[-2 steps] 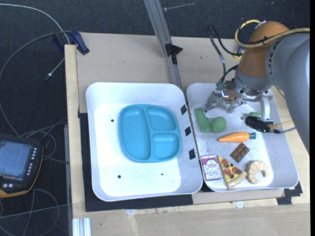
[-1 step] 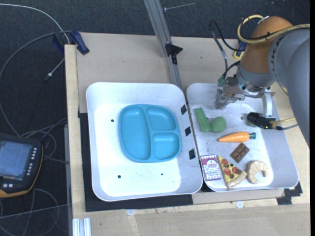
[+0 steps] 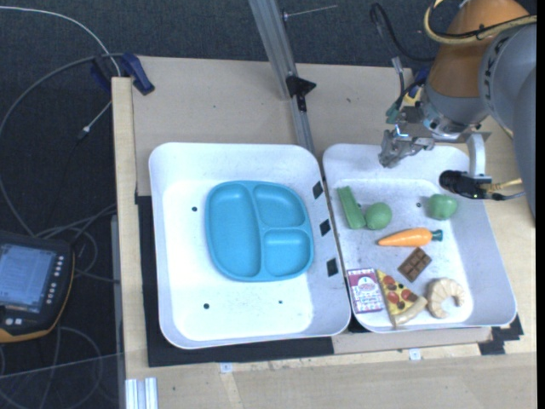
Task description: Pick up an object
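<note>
Camera view: we count two bins; the left bin [image 3: 170,313] holds one blue plate [image 3: 258,230], the right bin [image 3: 498,271] eight toys. Whether the gripper [image 3: 396,153] is open, we cannot tell.

You are looking down on a pale wooden bench [image 3: 230,83] standing on dark carpet [image 3: 51,169], with loose cables [image 3: 51,24] trailing across the floor past the bench's left edge. A grey metal post [image 3: 277,37] slants in over its far edge, and a handheld control screen [image 3: 30,279] lies on the carpet at lower left.
</note>
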Robot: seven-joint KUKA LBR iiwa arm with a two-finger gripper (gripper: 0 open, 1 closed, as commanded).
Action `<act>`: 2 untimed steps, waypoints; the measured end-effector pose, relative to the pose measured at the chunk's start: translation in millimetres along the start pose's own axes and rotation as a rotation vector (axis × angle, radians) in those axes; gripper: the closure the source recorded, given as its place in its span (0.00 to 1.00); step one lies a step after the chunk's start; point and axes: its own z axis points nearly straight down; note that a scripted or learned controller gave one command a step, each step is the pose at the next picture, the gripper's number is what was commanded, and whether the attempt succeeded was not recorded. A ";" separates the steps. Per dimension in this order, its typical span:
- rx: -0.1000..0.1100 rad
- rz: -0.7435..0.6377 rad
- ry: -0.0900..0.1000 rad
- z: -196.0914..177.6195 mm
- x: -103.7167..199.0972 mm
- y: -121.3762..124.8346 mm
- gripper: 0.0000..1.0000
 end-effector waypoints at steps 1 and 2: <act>0.000 0.001 0.000 -55.5 0.2 2.6 1.00; 0.004 -0.004 0.003 -69.8 50.9 1.8 1.00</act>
